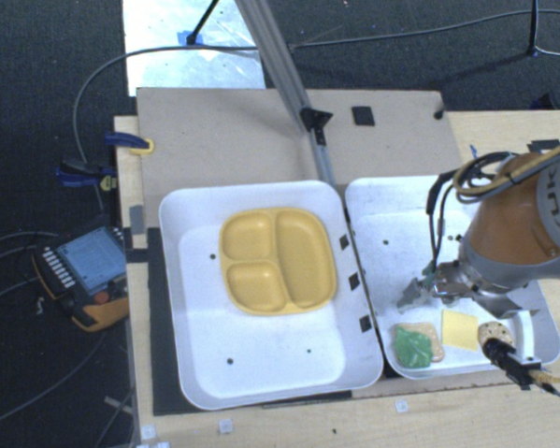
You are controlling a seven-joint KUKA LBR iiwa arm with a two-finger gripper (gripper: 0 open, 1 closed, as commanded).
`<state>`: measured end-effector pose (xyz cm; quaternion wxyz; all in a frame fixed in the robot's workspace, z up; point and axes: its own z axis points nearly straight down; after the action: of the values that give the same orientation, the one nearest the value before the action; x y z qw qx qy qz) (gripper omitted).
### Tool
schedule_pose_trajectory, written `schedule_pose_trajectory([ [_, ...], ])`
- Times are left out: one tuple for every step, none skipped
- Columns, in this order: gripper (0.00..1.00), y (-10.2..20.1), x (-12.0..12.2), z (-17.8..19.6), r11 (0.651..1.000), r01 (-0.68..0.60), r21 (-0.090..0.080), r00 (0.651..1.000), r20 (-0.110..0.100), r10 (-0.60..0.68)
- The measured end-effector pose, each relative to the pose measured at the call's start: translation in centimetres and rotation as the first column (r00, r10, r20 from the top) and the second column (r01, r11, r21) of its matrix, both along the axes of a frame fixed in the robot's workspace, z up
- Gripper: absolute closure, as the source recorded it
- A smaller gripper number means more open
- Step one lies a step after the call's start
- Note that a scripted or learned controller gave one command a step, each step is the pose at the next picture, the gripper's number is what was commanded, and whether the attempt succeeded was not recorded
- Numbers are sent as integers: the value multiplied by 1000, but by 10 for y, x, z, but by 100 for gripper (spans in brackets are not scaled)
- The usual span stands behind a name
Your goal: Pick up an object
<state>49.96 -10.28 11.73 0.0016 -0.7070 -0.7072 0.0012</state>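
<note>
Left bin point(203, 363): a yellow divided tray point(277, 261) is held, upper centre. Right bin point(373, 213): a green toy point(414, 346) on a tan slice and a yellow block point(460, 330) are found by the near wall. Gripper point(417, 293): positioned above the green toy, nothing seen held; finger spread cannot be told.
</note>
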Motion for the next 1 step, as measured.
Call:
schedule_pose_trajectory([
  [0, 0, 2, -30, 1000, -2, 0, 1000, 7, 2],
])
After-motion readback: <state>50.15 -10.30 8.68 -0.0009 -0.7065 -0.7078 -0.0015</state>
